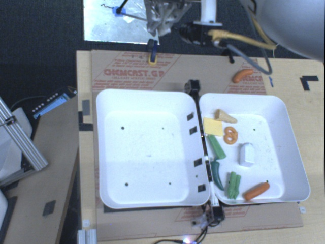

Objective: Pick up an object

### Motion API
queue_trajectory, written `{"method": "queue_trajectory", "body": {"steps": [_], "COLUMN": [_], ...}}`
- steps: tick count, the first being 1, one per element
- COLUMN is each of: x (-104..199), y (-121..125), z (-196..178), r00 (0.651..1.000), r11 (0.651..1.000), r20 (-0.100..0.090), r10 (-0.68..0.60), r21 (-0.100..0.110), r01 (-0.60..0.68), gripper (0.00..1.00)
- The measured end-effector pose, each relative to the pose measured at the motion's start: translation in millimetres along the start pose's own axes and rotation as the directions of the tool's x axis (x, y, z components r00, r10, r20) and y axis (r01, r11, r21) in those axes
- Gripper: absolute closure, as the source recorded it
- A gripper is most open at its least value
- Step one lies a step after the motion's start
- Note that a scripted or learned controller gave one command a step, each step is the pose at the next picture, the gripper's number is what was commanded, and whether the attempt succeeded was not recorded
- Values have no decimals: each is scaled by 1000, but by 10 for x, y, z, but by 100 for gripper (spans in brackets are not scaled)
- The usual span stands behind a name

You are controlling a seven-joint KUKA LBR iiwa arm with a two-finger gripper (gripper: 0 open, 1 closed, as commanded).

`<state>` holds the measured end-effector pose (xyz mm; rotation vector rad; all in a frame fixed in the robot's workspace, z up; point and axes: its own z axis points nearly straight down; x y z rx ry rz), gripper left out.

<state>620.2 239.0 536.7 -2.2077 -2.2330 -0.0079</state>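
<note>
Camera view, bench inventory — 2 shallow white bins side by side, arm entering at the top.

Item 1: gripper [158, 32], high at the top edge, over the board beyond the bins, well apart from every object. Whether it is parted or closed cannot be told; nothing is seen held in it. Just below its tip stands a small blue-and-yellow clip [152, 52] on the board.

Item 2: left bin [109, 151], below the gripper and slightly to its left.

Item 3: right bin [289, 146], below and to the right of the gripper, holding 8 objects:
- pale wedge [225, 116], nearest the gripper of the bin's contents
- yellow square slab [213, 127], touching the wedge's lower side
- orange pretzel [230, 134], just beside the slab
- green pod [217, 147], along the bin's left wall
- dark green pepper [217, 173], below the pod
- white block [247, 154], near mid-bin
- green bundle of stalks [232, 184], near the front wall
- orange carrot [256, 190], just beside the bundle — farthest from the gripper

Item 4: orange sausage [242, 75], lying outside the bins on the board, to the right of and below the gripper.
</note>
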Motion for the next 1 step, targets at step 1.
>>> {"method": "queue_trajectory", "body": {"steps": [1], "x": [-902], "y": [488], "z": [19], "r00": [1000], "r11": [1000], "r20": [7], "r10": [18], "r21": [0], "r01": [-18], "gripper": [100]}}
